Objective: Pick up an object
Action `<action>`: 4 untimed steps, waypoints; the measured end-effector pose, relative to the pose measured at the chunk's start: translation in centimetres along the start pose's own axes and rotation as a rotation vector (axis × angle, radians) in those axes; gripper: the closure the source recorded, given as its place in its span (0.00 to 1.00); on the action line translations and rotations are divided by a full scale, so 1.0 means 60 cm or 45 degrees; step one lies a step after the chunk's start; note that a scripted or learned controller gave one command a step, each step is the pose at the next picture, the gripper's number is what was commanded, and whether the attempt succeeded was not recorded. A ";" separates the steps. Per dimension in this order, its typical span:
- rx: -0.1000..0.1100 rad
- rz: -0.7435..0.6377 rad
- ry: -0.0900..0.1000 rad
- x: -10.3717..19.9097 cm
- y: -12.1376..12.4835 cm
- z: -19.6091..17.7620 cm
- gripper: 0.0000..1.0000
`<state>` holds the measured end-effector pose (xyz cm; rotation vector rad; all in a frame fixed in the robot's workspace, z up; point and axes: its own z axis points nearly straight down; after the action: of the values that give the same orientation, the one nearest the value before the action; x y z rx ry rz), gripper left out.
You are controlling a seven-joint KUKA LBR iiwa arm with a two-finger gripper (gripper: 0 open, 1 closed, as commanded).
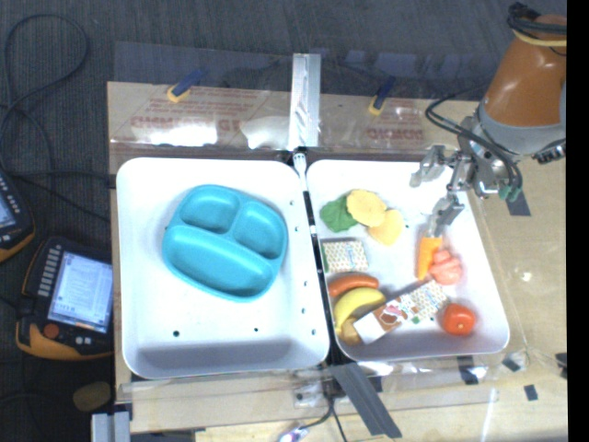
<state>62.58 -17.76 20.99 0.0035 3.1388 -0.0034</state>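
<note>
Nearest the camera in the right bin [492, 325], a tomato [457, 319], a small printed carton [402, 310] and a banana [352, 305] lie along the front wall, with an orange carrot [425, 255] and a pink piece [446, 267] just behind them. Farther back are yellow slices [368, 208] beside a green leaf [336, 215], while the left bin [147, 339] holds a blue divided plate [225, 239]. The tool [444, 191] hangs over the right bin's far right corner above the carrot, its fingers apart and gripping nothing.

The tool [444, 190] hangs over the right bin [494, 295], just above a carrot [426, 254] and what may be a pink toy [447, 267]. A blue tray [225, 239] lies in the left bin [138, 330]. A banana [354, 306] and tomato [457, 319] sit near the front.
</note>
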 end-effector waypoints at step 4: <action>-0.002 0.259 -0.003 -0.017 -0.073 0.199 0.00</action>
<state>63.62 -22.19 9.04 0.3215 3.1198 -0.0005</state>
